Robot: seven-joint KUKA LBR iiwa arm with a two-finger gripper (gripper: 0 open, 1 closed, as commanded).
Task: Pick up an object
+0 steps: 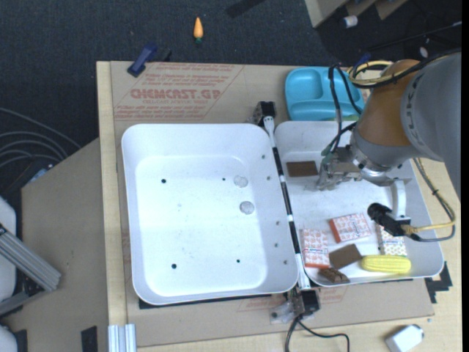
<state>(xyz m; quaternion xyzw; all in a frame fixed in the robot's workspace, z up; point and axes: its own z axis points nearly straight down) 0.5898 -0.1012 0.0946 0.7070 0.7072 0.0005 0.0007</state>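
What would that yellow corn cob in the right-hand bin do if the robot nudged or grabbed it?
The yellow corn cob looks long and rounded, so a push from the side would probably make it roll. Its glossy, even colour suggests a plastic toy, likely light and stiff. It lies close to the right bin's near rim, among small packets, so it would not roll far.

You saw the arm (432, 101) as a bulky grey cylinder with a smooth, matte casing. An orange band (385, 116) wrapped it above the wrist, rounded and glossy. Below the band sat a grey wrist flange (374, 160), ending in the metallic gripper (328, 174). Black cables (338, 101) looped along the orange section, joined by a yellow cable (366, 70) coiled near the top. A white bracket (399, 195) hung beneath the wrist. Finer markings were too small to read.
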